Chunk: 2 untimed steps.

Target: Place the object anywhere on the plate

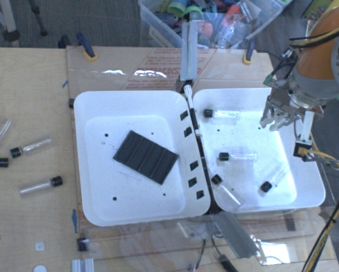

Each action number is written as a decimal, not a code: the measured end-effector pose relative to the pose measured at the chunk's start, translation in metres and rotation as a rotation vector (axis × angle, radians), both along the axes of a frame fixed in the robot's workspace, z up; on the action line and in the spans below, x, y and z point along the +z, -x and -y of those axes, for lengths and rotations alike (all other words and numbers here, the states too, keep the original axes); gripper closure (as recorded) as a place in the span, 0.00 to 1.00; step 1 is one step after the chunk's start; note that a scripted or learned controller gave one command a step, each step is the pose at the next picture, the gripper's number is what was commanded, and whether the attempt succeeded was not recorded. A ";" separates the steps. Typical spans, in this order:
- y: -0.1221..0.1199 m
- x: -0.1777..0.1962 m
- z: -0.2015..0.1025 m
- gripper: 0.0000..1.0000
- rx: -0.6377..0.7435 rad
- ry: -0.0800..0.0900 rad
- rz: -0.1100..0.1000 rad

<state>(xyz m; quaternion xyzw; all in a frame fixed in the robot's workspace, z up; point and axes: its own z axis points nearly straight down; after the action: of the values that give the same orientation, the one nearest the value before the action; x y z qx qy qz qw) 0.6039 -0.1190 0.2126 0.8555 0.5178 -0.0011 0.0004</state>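
A black ribbed plate lies flat in the left bin, turned at a slant. Several clear vials with black caps lie in the right bin: one at the back, one in the middle, one by the divider and one at the front right. My gripper hangs over the back right part of the right bin, above the floor and apart from every vial. It is open with nothing between its fingers.
A ridge with black clips divides the two bins. More vials lie loose on the bench to the left. A clear tub of coloured toys stands behind the bins. The arm's cables hang over the right bin's edge.
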 end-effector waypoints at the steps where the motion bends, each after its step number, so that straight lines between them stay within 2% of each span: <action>1: -0.025 0.022 -0.071 1.00 0.731 0.000 0.004; 2: -0.003 -0.029 -0.135 1.00 0.352 -0.004 -0.005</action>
<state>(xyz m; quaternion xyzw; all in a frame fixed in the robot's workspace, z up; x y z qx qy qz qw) 0.6071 0.0162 0.1835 0.7517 0.6595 -0.0020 -0.0022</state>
